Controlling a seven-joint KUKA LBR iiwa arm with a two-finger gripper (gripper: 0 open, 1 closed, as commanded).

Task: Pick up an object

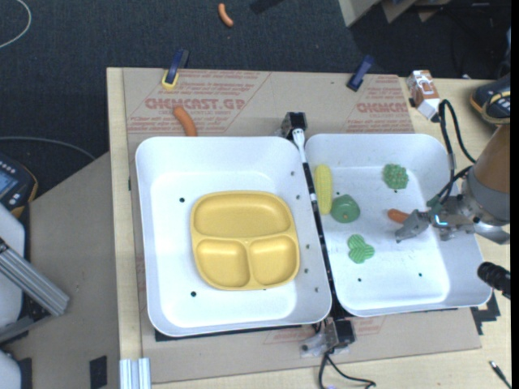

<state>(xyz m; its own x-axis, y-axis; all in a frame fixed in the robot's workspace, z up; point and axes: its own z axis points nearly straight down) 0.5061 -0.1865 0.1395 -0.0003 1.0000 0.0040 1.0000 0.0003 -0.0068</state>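
The grey arm reaches in from the right, its tool (411, 227) held low and pointing left.

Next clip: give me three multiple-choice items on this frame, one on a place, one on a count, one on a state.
1. Where does the yellow tray lie?
A. left bin
B. right bin
C. on the floor

2. How many compartments does the tray have?
A. two
B. three
C. five

3. How does the corn cob lie?
A. between the gripper's fingers
B. loose in the right bin
C. on the tray

Answers: 1 A, it sits in the middle of the left bin. 2 B, one long compartment above two small ones. 3 B, it lies by the bin's left wall, apart from the gripper.
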